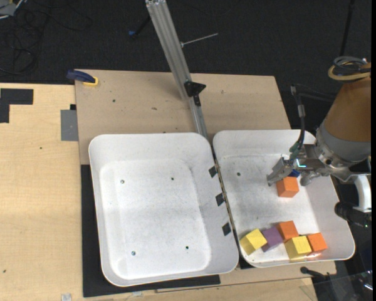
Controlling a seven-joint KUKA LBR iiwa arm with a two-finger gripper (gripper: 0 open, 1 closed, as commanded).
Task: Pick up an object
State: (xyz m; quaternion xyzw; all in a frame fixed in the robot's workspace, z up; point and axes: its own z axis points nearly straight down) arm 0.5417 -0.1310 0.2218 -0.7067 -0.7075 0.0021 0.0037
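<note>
My gripper (291,177) hangs over the right bin (250,158), near its right side. An orange cube (288,186) sits just under the fingertips, between the two grey fingers (277,172) that spread to either side of it. The view does not settle whether the cube is clamped or resting on the bin floor. Several more blocks lie along the right bin's near edge: a yellow one (254,239), a purple one (272,236), an orange one (287,229), another yellow one (297,247) and another orange one (316,242).
The left bin (106,162) lies beside the right one, with black clips (219,198) on the shared rim. A slanted aluminium rail (173,49) rises behind the bins. The arm's grey and orange body (351,118) stands at the right edge.
</note>
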